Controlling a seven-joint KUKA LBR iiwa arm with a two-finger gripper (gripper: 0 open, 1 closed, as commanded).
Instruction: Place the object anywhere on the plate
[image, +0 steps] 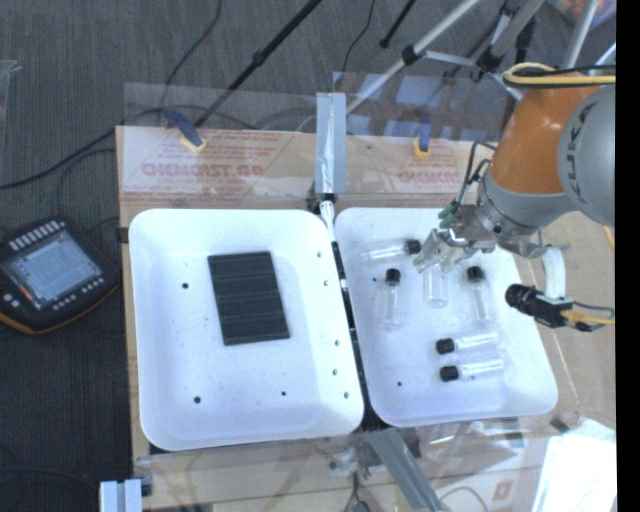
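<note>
- The task is looking barely begun: the dark plate (248, 297) is lying flat in the middle of the left bin (160, 400) with nothing on it.
- The vials are all sitting in the right bin (520, 395): one vial (392, 250) lying near 11 o'clock, three more standing or leaning around the middle, and two capped vials (468, 358) lying side by side toward 5 o'clock.
- The gripper (445, 248) is hovering low over the 12 o'clock part of the right bin, just above a clear vial (436, 285); whether it is gripping anything I cannot tell, as the glass and metal are blurring together.
- What is remaining, as I judge it: securing one vial, lifting, carrying toward 9 o'clock, setting down on the plate.
- The raised rims where the two bins are meeting are forming a ridge to clear; beyond it the left bin is offering wide open floor around the plate.
- Neighbouring vials are crowding the gripper closely, so knocking one is seeming likely.
</note>
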